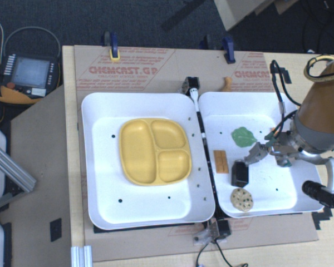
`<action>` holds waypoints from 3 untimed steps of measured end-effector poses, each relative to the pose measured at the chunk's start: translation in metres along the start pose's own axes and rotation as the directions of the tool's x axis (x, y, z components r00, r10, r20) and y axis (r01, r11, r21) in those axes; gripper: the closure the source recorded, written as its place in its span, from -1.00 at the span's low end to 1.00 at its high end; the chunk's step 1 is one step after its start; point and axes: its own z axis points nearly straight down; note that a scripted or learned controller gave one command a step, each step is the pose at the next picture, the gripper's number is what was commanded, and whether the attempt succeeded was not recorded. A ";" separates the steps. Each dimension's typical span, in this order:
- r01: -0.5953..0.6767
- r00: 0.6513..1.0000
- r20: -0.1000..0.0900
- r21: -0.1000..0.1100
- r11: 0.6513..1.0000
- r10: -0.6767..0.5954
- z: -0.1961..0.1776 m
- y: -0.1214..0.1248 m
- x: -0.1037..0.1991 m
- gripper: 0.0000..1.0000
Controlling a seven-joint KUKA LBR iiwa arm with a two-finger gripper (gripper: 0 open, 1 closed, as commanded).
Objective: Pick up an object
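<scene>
The right bin (267,107) holds several small things. A green leaf-shaped piece (244,136) lies near its middle. A brown rectangular piece (220,161) sits by the left wall, a black block (240,173) is just right of it, and a round speckled cookie (242,199) lies near the front. My gripper (263,152) reaches in from the right, low over the bin. It is just right of the green piece and above-right of the black block, and I see nothing held in it.
The left bin (100,149) bears a yellow divided plate (155,151). A ridge (203,149) separates the two bins. Cables (278,85) hang near the arm (320,115) at the right. Blue clamps (114,40) hold the cardboard at the back.
</scene>
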 end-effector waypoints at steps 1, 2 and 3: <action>0.000 1.000 -0.001 0.001 1.000 0.000 0.063 0.004 0.000 -1.00; 0.000 1.000 0.003 -0.008 1.000 0.000 0.048 0.006 0.000 1.00; 0.002 1.000 0.004 -0.014 1.000 -0.002 -0.010 0.000 0.005 1.00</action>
